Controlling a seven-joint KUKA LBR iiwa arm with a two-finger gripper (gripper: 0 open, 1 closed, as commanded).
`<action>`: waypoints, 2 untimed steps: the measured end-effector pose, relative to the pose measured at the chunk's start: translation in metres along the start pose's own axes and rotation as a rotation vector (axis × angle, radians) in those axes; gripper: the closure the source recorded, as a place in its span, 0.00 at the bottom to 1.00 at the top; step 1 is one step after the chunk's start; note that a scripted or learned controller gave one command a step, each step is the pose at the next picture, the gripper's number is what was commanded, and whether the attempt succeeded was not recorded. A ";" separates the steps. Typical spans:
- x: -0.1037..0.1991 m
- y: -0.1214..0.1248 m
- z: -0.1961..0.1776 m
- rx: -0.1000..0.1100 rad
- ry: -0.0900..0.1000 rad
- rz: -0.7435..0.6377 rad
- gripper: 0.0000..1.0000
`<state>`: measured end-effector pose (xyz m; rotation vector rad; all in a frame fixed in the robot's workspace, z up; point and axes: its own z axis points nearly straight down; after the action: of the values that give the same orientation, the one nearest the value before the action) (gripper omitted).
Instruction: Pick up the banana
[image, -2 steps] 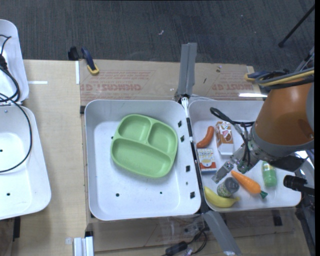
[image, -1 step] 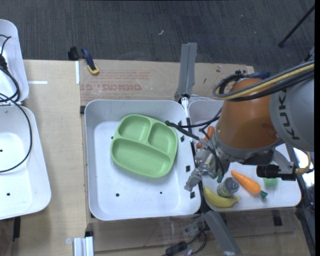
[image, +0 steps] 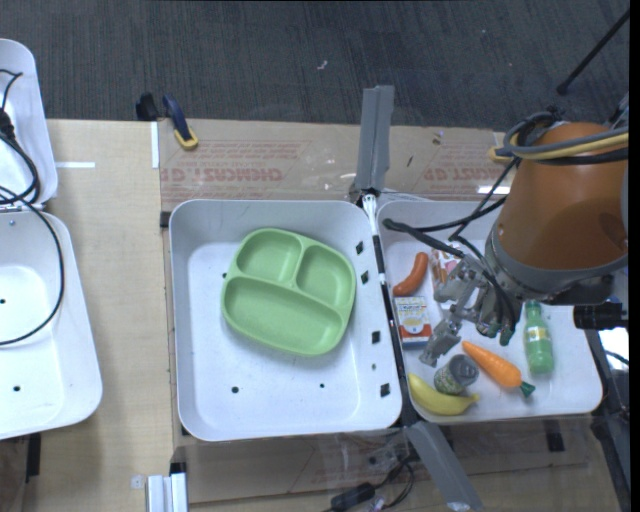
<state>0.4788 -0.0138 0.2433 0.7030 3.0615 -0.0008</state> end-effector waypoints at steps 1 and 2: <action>-0.024 -0.044 0.015 -0.001 0.002 -0.345 0.00; -0.030 -0.063 0.051 -0.002 0.002 -0.507 0.00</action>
<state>0.4780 -0.0834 0.1923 -0.0873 3.1420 0.0022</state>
